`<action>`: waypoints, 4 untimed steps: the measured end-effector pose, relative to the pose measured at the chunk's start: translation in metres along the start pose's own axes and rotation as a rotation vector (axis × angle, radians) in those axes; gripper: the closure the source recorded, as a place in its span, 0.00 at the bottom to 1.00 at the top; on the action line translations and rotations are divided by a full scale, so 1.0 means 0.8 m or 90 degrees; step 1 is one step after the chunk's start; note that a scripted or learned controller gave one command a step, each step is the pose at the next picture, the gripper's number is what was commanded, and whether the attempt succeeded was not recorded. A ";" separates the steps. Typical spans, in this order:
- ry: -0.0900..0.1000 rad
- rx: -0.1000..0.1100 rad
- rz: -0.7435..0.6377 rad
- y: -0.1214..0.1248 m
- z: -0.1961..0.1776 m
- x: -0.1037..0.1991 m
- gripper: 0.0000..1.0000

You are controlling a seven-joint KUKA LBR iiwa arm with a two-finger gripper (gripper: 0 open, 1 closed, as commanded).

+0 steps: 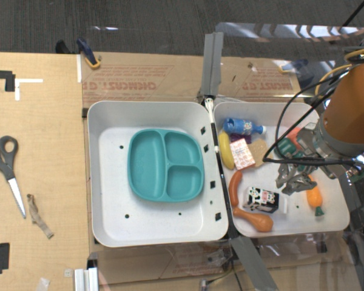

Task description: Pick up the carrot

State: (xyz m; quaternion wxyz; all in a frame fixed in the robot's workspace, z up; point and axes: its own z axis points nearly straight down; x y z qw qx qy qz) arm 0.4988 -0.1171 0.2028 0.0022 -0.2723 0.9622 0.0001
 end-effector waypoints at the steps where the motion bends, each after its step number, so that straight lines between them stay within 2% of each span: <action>1: 0.000 0.000 -0.139 -0.125 -0.129 0.046 1.00; 2: 0.000 -0.002 -0.265 -0.102 -0.119 0.080 1.00; 3: -0.001 -0.001 -0.442 -0.098 -0.155 0.088 1.00; 4: 0.000 -0.002 -0.533 -0.098 -0.129 0.088 1.00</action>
